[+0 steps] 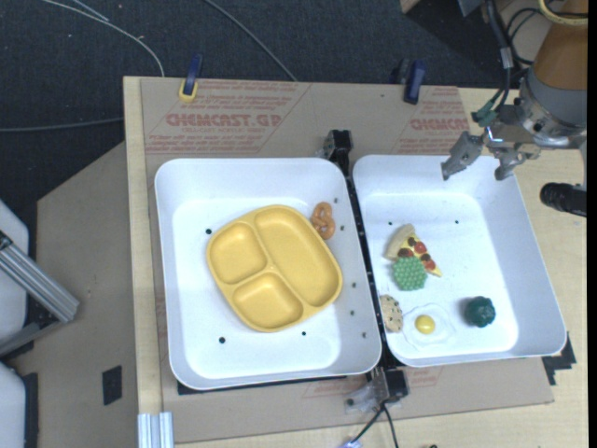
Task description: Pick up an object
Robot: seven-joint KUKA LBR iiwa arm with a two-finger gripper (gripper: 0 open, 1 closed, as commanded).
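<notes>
**Pincer open and empty above the right bin's far edge**

Tabletop (pixel 149 250) of pale board carries two shallow white bins side by side, with a blue-and-yellow clamp (pixel 191 77) at its far left edge and a blue clamp (pixel 412 80) further right along the same edge.

Left bin (pixel 177 343) holds a yellow divided tray (pixel 272 267) with three compartments, lying flat and turned at a slant. Just beside the tray's far right corner sits a small brown pretzel (pixel 323 219), close to the bin's right wall.

Between the bins runs a dark divider strip, with a black bracket (pixel 338 144) at its far end.

Right bin (pixel 532 287) holds the small things that could be picked up. A round speckled cookie (pixel 391 313) rests near its left wall. Beyond it lies a pizza slice (pixel 409 245), and a green bumpy berry-like piece (pixel 409 273) touches the slice's near side. A fried egg (pixel 426 325) lies near the front wall, just beside the cookie. A dark green rounded object (pixel 480 312) sits apart to the right of the egg.

The pincer (pixel 482 161) hangs over the far edge of the right bin, its two grey fingers (pixel 459 160) spread wide with nothing between them, well apart from all the food pieces. Above it the orange band (pixel 562 59) of the arm shows at the upper right corner.
</notes>
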